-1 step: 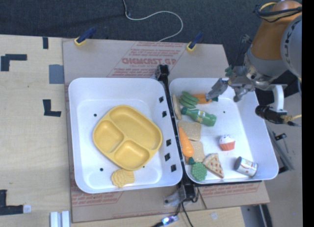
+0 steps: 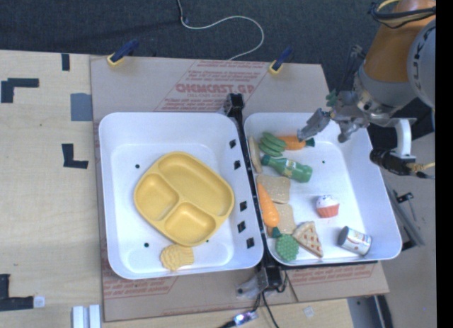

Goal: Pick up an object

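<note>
Claw (image 2: 327, 127) hangs spread open and empty over the right bin (image 2: 368, 178), just beside a small orange-and-green carrot toy (image 2: 282, 143) at the bin's far end. Toy judged light, rigid, slippery plastic; grasp across its middle.

Small toy carrot (image 2: 292, 143), orange with a green leafy end, lying flat across the right bin at about eleven o'clock, green end toward nine o'clock, just above a green bottle (image 2: 289, 169), touching another green piece
</note>
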Controlling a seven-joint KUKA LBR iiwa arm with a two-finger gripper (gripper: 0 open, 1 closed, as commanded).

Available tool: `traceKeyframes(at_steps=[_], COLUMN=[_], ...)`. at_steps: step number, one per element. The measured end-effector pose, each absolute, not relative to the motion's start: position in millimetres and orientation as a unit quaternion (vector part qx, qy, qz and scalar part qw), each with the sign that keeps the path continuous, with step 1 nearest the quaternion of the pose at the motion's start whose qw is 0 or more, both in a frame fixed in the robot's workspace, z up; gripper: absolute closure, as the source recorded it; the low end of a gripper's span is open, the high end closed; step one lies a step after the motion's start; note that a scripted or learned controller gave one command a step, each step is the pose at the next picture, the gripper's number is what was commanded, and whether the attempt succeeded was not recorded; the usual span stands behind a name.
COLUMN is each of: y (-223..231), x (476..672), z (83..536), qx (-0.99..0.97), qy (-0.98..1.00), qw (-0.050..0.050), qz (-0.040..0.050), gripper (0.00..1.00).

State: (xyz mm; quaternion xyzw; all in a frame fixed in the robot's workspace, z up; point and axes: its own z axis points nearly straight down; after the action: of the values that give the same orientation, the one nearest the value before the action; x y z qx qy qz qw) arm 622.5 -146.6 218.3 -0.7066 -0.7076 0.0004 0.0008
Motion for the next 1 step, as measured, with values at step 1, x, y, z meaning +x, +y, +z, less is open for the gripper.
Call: traceKeyframes(at_steps=[1], y=[-142.8], x=[623.2], z=[154.7], qx=[-0.706], qy=[-0.708], qw=[0.002], qz=[0.0019], gripper=[0.00])
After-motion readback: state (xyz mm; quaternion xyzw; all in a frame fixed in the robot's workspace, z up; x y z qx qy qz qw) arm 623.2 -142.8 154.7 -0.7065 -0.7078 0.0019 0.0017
